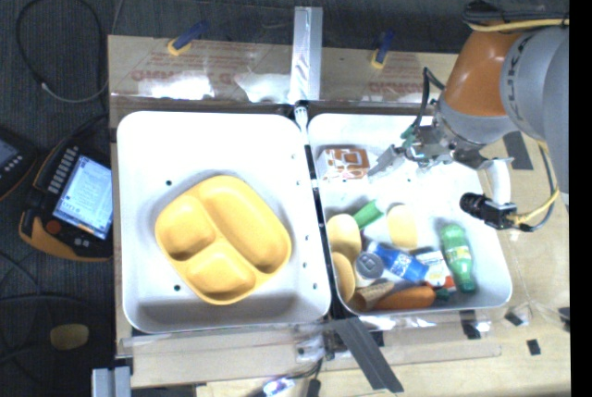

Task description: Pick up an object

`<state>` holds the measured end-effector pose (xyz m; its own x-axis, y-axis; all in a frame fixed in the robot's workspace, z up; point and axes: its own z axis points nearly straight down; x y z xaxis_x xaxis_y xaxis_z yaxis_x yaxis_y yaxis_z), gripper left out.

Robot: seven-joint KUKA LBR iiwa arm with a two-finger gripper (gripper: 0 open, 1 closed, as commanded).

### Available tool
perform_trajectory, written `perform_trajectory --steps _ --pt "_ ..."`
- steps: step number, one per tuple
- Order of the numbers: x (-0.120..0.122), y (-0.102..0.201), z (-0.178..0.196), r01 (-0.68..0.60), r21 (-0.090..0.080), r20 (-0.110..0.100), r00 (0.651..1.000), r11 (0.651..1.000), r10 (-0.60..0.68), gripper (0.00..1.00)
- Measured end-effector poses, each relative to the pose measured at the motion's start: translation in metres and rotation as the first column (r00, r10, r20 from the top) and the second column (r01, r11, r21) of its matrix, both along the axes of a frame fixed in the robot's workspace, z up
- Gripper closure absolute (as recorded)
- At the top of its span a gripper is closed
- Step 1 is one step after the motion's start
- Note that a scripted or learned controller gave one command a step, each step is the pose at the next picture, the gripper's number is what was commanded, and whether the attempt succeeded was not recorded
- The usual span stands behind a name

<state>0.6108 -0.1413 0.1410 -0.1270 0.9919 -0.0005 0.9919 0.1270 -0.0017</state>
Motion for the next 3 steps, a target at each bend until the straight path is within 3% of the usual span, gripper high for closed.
perform_trajectory --steps 1,2,3 --pt "0.0396 0.0117 -0.0504 -0.097 -0.003 -0.023 0.995 0.995 0.097 0.00" --pt "0.0464 0.0161 -0.0497 -0.024 -0.010 -0.049 0.999 1.000 0.023 0.00" --pt "0.0458 0.0179 -0.0508 0.009 -0.012 -0.050 0.999 1.000 -0.010 0.00"
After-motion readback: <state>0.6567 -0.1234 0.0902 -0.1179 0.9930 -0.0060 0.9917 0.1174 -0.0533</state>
